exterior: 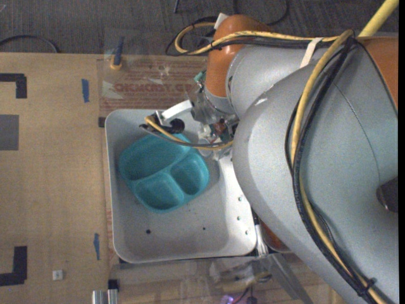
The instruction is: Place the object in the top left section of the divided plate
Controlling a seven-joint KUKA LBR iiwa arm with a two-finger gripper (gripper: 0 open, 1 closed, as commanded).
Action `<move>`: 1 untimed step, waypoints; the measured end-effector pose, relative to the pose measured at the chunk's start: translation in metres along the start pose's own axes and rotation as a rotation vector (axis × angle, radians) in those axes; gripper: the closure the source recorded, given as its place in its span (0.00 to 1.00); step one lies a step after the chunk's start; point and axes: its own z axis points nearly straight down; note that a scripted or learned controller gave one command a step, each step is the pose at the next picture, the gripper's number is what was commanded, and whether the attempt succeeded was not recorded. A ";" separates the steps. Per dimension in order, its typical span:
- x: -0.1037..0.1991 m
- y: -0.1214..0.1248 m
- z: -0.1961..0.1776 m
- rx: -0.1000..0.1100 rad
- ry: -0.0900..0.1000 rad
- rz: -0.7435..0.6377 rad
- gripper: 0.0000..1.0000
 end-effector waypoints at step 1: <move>0.008 -0.027 -0.082 -0.002 0.001 0.208 1.00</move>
